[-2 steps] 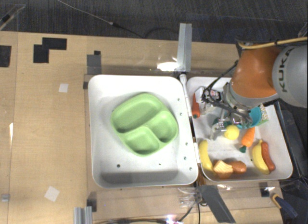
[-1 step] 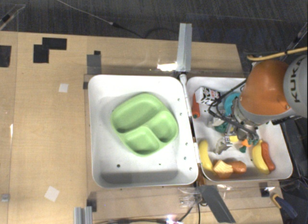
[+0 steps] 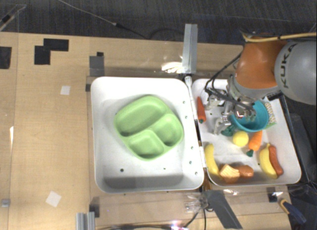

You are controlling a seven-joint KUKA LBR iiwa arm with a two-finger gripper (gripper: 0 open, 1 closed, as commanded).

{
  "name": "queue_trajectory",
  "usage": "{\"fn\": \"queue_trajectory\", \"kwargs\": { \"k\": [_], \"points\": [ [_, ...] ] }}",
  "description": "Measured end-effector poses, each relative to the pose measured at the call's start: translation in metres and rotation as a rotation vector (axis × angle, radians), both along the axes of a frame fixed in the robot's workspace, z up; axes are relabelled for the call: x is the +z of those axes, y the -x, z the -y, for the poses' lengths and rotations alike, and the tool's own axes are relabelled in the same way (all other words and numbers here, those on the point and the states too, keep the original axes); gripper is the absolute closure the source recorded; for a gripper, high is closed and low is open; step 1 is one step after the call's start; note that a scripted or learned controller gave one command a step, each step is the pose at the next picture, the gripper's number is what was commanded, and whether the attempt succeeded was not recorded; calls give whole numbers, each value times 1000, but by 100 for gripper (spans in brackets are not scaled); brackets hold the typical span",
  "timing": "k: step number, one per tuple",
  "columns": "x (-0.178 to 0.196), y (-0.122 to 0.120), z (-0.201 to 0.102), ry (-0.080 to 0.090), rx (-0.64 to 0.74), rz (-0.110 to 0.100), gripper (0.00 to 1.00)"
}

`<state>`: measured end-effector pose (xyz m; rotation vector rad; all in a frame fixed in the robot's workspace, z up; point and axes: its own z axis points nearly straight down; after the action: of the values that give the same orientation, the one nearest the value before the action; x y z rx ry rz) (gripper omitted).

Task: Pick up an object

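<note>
My gripper (image 3: 224, 121) hangs low inside the right bin (image 3: 286, 125), under the orange band of the arm (image 3: 257, 66). It sits just left of a teal bowl (image 3: 252, 118) and above a small green piece (image 3: 229, 131). A yellow lemon (image 3: 240, 138) and an orange carrot (image 3: 254, 141) lie just below and to the right of it. A thin red pepper (image 3: 200, 109) lies along the bin's left wall, apart from the gripper. I see nothing held in the gripper.
Along the right bin's front lie a banana (image 3: 210, 158), a pastry slice (image 3: 229, 173), a brown sausage (image 3: 245, 170), a second banana (image 3: 266, 161) and a red sausage (image 3: 276, 160). The left bin (image 3: 104, 125) holds a green divided plate (image 3: 148, 126).
</note>
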<state>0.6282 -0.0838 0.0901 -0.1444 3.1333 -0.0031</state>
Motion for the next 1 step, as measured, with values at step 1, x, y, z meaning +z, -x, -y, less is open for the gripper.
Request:
{"fn": "queue_trajectory", "kwargs": {
  "k": [1],
  "points": [
    [0, 42, -1, -1, 52, 9, 0]
  ]
}}
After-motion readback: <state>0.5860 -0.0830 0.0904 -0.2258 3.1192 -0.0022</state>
